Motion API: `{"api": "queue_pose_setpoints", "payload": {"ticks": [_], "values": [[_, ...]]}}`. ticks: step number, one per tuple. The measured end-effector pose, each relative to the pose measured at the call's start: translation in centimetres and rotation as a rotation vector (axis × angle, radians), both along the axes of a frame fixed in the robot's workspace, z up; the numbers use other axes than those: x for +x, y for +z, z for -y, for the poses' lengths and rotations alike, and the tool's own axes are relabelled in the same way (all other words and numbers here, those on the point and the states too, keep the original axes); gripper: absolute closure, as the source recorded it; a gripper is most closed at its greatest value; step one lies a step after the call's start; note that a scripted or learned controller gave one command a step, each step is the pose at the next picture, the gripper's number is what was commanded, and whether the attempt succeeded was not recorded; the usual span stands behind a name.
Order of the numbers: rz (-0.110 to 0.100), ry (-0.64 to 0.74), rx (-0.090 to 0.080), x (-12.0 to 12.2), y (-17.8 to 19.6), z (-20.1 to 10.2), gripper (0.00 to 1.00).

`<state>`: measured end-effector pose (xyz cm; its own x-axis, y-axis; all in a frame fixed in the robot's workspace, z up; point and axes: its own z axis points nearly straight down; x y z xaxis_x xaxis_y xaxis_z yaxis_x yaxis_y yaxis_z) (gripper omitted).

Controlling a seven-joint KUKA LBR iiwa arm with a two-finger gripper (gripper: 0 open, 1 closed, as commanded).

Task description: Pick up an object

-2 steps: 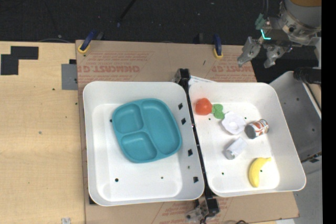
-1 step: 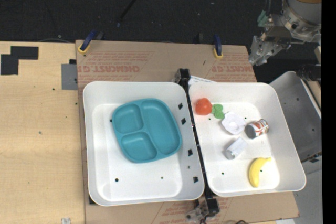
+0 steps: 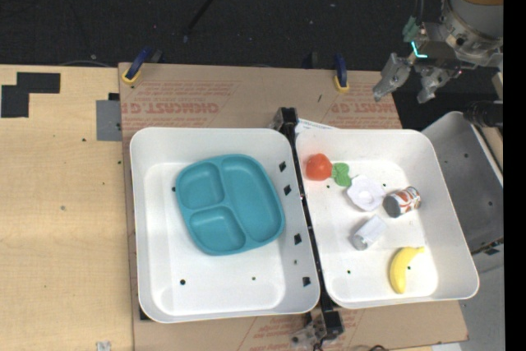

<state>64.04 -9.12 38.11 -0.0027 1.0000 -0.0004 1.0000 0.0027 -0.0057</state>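
Yellow banana [image 3: 404, 268], curved, lies near right bin [image 3: 450, 177] front rim. Gripper [image 3: 412, 83] hangs spread wide, empty, beyond that bin's far rim

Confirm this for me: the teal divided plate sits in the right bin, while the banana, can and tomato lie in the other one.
Not quite. The camera view shows the teal divided plate in the left bin, not the right. The banana, can and tomato lie in the other one, the right bin, as you said.
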Motion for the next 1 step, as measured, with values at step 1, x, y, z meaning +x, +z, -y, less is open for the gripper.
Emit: {"api": "queue_pose_setpoints", "payload": {"ticks": [1], "values": [[0.0, 0.001, 0.0, 0.01, 0.98, 0.01, 1.0]]}}
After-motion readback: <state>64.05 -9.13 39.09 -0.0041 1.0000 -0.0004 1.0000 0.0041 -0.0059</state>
